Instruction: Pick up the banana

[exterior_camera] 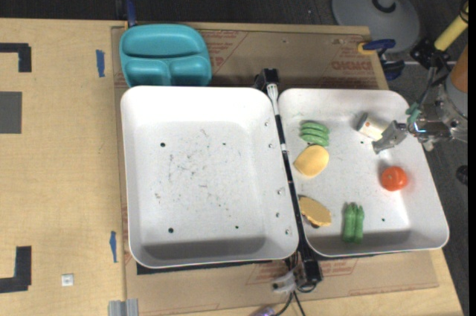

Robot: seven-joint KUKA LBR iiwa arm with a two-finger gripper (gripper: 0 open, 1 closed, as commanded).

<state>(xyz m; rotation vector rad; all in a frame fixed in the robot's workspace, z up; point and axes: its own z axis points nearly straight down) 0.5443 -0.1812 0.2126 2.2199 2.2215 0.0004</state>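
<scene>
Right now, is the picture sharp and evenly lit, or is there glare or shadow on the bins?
Camera view: lighting is even and soft, with no strong glare on the left bin or the right bin; faint shadows sit under the tomato and the gripper; the gripper area looks slightly blurred; the left bin's scuffs show clearly; the floor at top is dark.

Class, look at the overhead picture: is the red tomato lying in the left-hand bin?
No: the red tomato lies in the right bin, near its right side, below the gripper.
</scene>
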